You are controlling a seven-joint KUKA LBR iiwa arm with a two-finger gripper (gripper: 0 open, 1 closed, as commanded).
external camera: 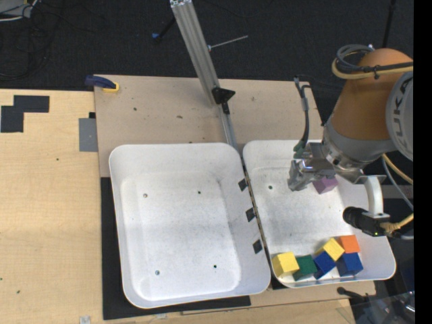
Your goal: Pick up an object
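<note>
Blocks [324,258] cluster below the pincer [299,179] beside purple block [325,185].

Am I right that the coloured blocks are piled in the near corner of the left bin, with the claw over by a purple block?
Not quite. The camera view shows the coloured blocks piled in the near corner of the right bin, not the left bin. The rest holds: the claw is by the purple block.

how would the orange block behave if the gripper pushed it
The orange block looks like a rigid cube with flat faces, so it would probably slide, not roll. It sits tight against the blue block and yellow block, so a push would likely shift them too.
</note>
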